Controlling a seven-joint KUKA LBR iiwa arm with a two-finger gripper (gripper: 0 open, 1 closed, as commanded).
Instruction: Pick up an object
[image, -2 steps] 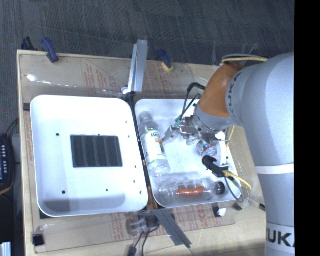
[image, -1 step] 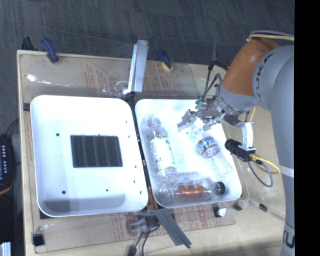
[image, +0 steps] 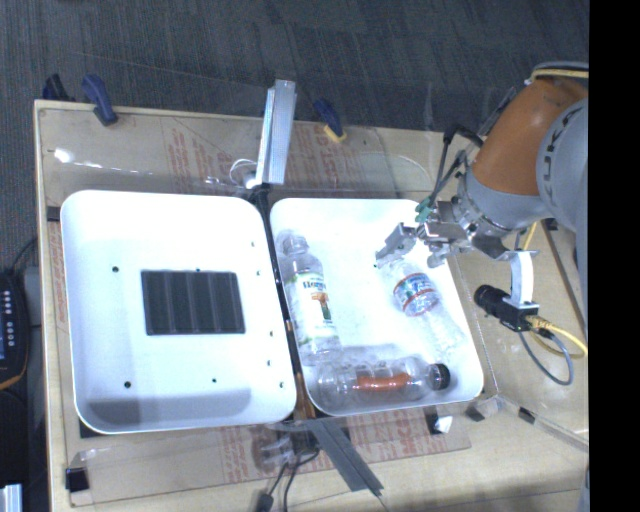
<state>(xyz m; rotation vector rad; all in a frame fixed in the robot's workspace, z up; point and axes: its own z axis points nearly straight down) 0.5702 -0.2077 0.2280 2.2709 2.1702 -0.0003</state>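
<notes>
From above, the gripper (image: 408, 243) hangs over the upper right part of the right bin (image: 340, 215), carried by the grey arm (image: 560, 150) with its orange band (image: 520, 135) entering from the right. Whether the gripper is released or clenched cannot be told from this angle, and nothing can be seen caught in it.

Just below the gripper, and slightly to its right, lies a clear water bottle with a red and blue label (image: 418, 297), slanting down toward the bin's right wall; its upper end sits close under the gripper, though contact cannot be confirmed. To the gripper's left, along the bin's left wall, a second clear bottle with a white and green label (image: 311, 295) lies lengthwise. Further below the gripper, along the bin's near wall, a third clear bottle with a reddish label and dark cap (image: 385, 378) lies crosswise, its left end near the foot of the white-labelled bottle.

Well to the gripper's left, the left bin (image: 100, 240) holds a dark ribbed rectangular panel (image: 193, 302) lying flat near its middle.

Both bins rest on the tabletop (image: 150, 140), with blue clamps (image: 99, 98) along its far edge, up and left of the gripper.
</notes>
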